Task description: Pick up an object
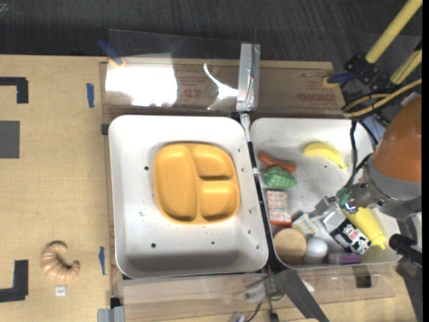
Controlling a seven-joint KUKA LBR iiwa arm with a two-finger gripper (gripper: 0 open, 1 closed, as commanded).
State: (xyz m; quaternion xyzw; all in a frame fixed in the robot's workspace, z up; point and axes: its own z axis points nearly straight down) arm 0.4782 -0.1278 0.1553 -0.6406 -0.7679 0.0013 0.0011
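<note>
Yellow bottle (371, 225) lies beside right bin's (322, 127) near-right edge.

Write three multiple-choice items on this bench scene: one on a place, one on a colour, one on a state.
1. Where does the croissant lie?
A. in the left bin
B. on the wooden bench outside the bins
C. in the right bin

2. What colour is the divided plate?
A. yellow-orange
B. blue
C. green

3. How does the divided plate sit?
A. propped on its edge
B. flat, compartments facing up
C. upside down

Key: B, it rests on bare wood left of the left bin; A, its surface is yellow-orange; B, its three compartments show.
</note>
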